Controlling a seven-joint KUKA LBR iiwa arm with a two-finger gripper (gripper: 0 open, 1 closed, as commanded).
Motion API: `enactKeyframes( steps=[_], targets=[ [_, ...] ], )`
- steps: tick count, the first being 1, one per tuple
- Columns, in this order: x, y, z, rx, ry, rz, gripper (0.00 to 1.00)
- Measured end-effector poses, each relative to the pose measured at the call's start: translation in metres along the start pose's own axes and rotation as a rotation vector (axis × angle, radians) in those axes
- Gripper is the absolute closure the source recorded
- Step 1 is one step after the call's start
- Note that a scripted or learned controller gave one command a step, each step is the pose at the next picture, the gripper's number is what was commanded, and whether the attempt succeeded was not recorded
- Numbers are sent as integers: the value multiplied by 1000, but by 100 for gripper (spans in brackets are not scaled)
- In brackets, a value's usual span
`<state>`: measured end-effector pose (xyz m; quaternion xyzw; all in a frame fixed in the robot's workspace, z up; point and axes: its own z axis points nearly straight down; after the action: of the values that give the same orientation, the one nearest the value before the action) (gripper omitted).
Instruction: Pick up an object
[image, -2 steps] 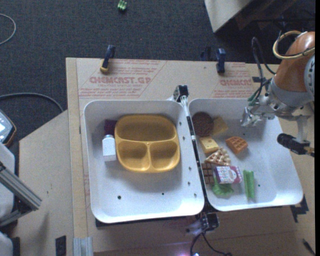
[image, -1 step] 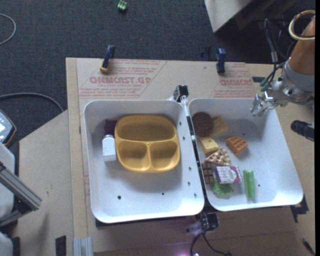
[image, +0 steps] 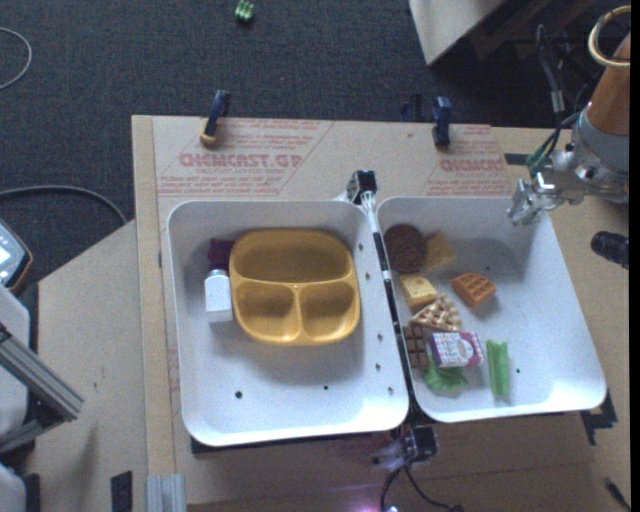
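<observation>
The right bin holds several toy foods: a brown patty, a tan toast slice, a yellow cheese block, an orange waffle, a beige lattice waffle, a chocolate bar, a pink packet, a green leaf and a green stick. My gripper hangs over the bin's far right corner, well away from the food, and nothing shows in it.
The left bin carries a yellow divided plate, a small white bottle and a dark purple item. Two clamps stand at the board's far edge. A black latch sits between the bins.
</observation>
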<state>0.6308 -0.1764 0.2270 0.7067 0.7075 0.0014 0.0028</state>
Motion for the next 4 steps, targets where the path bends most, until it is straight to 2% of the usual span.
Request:
enactKeyframes(
  steps=[1, 3, 4],
  targets=[
    [62, -3, 7, 8, 5, -5, 100],
    [151, -8, 5, 8, 5, -4, 100],
    [208, -6, 14, 9, 5, -5, 100]
  ],
)
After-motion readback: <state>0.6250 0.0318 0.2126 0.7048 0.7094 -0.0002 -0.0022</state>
